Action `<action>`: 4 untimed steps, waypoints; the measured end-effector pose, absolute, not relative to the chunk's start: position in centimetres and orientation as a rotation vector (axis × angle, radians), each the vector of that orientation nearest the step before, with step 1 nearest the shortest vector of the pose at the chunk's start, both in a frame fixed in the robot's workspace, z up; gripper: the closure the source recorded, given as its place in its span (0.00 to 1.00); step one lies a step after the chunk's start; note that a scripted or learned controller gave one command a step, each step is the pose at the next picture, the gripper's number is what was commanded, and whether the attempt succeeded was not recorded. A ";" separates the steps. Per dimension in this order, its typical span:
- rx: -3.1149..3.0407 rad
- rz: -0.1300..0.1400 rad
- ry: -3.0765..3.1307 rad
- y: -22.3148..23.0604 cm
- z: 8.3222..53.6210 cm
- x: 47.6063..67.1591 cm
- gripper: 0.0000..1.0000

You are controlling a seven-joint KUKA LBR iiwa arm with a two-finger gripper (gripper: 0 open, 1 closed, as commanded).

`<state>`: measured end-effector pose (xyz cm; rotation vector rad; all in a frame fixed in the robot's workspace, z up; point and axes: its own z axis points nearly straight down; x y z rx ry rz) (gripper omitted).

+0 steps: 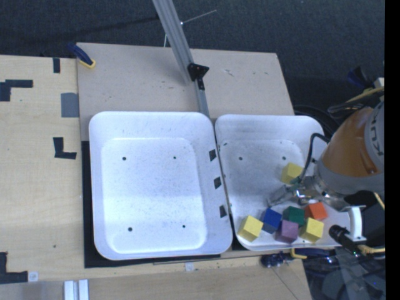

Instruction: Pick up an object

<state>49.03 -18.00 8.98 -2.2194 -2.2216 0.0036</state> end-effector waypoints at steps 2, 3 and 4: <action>-2.222 -0.003 -2.227 -17.6 16.3 49.0 1.00; -2.224 -0.003 -2.227 -18.6 22.0 48.9 1.00; -2.221 -0.001 -2.225 -18.6 24.7 49.0 1.00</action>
